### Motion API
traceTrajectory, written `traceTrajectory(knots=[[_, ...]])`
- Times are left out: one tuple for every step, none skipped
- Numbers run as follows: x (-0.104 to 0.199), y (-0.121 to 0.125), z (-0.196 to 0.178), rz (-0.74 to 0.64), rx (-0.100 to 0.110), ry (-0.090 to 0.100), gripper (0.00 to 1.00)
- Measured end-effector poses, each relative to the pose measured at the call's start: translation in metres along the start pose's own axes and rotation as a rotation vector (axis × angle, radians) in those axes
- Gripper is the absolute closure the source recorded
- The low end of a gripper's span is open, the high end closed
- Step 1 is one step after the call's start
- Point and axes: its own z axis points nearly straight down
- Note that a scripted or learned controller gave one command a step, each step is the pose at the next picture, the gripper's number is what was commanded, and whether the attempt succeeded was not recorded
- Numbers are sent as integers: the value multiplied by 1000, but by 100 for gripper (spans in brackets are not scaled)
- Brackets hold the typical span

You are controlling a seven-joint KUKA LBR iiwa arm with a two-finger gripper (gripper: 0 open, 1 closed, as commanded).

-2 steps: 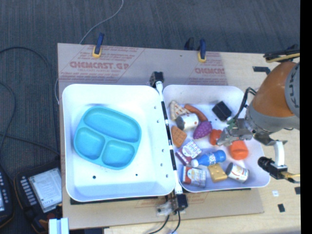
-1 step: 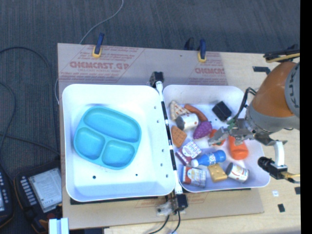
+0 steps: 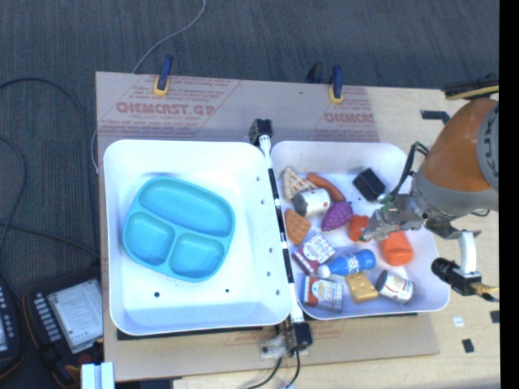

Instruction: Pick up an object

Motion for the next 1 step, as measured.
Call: traceTrajectory(knots=[[0,0,0,0,0,0,0]])
